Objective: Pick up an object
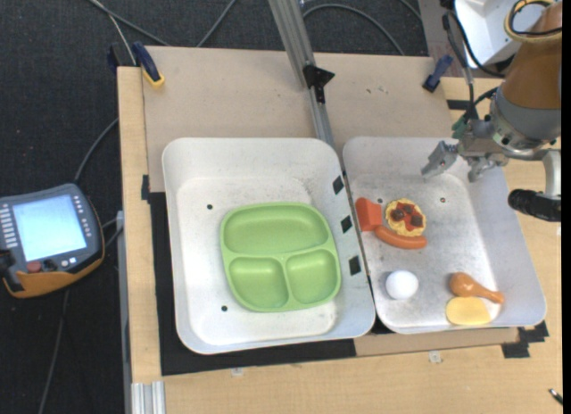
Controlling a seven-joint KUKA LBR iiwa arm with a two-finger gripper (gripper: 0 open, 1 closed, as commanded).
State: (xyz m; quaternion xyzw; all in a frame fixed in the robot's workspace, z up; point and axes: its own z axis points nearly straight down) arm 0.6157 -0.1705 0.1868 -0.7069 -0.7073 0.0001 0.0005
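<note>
The right bin (500, 225) holds several toy foods: a small round pizza (405, 215), a red sausage (402, 240) just below it, an orange block (368, 213), a white ball (401, 285), a brown drumstick (475, 286) and a yellow piece (468, 313). My gripper (458, 162) hangs over the bin's far end, up and to the right of the pizza. Its two fingers (435, 160) are spread apart and open, with nothing between them.
The left bin (192, 225) holds a green divided plate (281, 254). A metal post (294, 28) rises between the bins at the back. A teach pendant (45, 238) lies off the bench to the left. Clamps sit at the bench's far corners.
</note>
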